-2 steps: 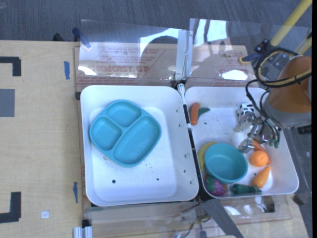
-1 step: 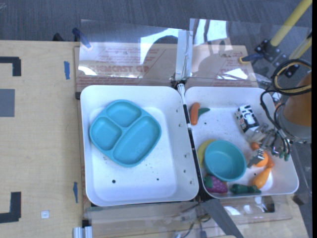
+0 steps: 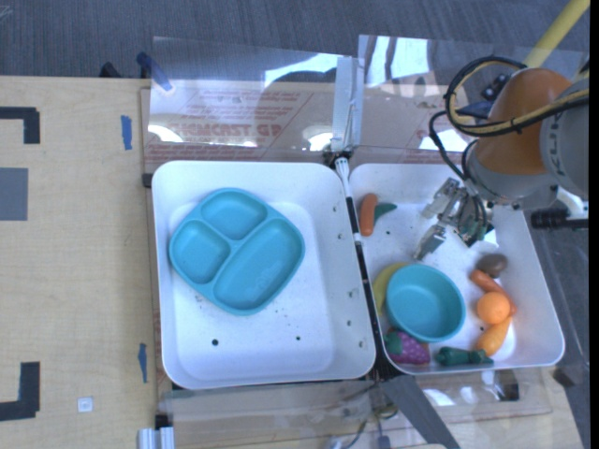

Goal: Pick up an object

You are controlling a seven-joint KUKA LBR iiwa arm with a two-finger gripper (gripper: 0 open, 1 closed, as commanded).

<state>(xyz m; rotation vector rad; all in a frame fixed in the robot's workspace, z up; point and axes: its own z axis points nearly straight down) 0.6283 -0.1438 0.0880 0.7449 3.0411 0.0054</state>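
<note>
While reaching in from the right, gripper (image 3: 440,224) low over right bin (image 3: 538,293), 2 fingers apart, nothing between

The right bin (image 3: 547,344) was crowded along its near and right sides: a blue bowl (image 3: 426,302) sat near the front, with a purple toy (image 3: 409,347) and a dark green piece (image 3: 457,354) just beside it, and an orange fruit (image 3: 493,307) and a brown item (image 3: 492,265) lined the right wall. A carrot (image 3: 369,212) lay by the divider. Bare floor remained between carrot and bowl, where the gripper (image 3: 447,221) hung. In the left bin (image 3: 318,344), a blue divided plate (image 3: 237,249) took the middle, leaving the near strip open.
</note>
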